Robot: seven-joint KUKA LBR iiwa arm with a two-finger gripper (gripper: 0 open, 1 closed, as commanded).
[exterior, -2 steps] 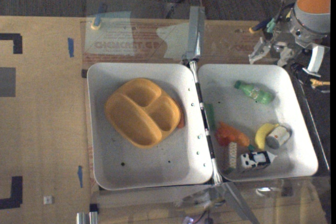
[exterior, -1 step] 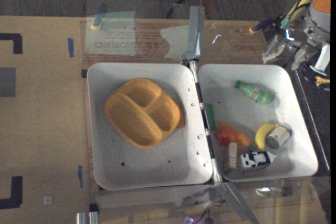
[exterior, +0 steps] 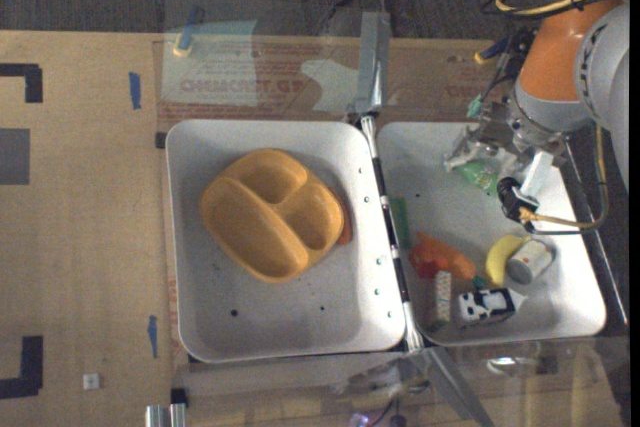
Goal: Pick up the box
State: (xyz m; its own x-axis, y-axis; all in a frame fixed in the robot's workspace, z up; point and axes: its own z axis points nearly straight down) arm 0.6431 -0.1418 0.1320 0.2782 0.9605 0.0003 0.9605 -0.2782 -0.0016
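Two shallow white bins side by side on the desk (exterior: 80, 215). In the left bin (exterior: 190, 315): a yellow divided plate (exterior: 272, 213), tilted a little, with a scrap of something orange (exterior: 346, 234) peeking out at its right edge.

In the right bin (exterior: 580, 310), near the front wall: the box (exterior: 487, 305), small, black and white, lying flat. Touching or almost touching its left side, a small speckled block (exterior: 441, 298). Just behind the box, a yellow banana (exterior: 502, 258) and a grey cylinder (exterior: 529, 262) close together. Left of those, an orange-red item (exterior: 441, 258), and along the bin's left wall a thin green stick (exterior: 399, 220).

Reaching in from the right, the grey arm (exterior: 575, 65) with its orange band. At the back of the right bin, the tool (exterior: 478, 155), low over a pale green item (exterior: 479, 175). Opening of the tool hidden by its own body: cannot tell whether wide or narrow. Nothing seen gripped in it. Well apart from the box, with the banana and cylinder between them. Beside the tool, a black part (exterior: 511, 198) with a thin cable trailing to the right.
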